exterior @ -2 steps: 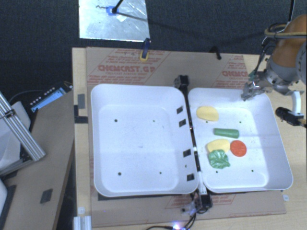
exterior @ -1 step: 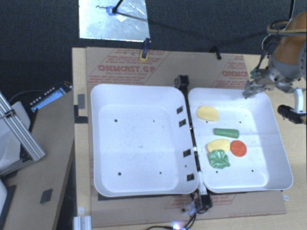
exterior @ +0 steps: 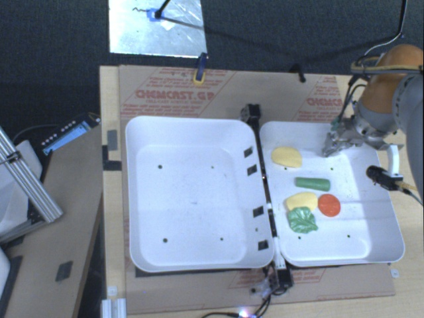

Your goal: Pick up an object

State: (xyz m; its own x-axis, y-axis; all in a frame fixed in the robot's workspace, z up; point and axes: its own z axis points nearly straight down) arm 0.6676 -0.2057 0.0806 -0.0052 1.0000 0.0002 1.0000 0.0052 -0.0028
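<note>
Right of centre, the gripper (exterior: 333, 144) hangs over the right bin (exterior: 377, 244), near the yellow piece (exterior: 287, 156). Whether it grips anything, I cannot tell; it looks poised for picking.

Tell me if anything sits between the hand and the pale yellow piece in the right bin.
Nothing visible does. The hand hangs over the right bin's upper part, and only bare white floor lies between it and the yellow piece to its left.
</note>
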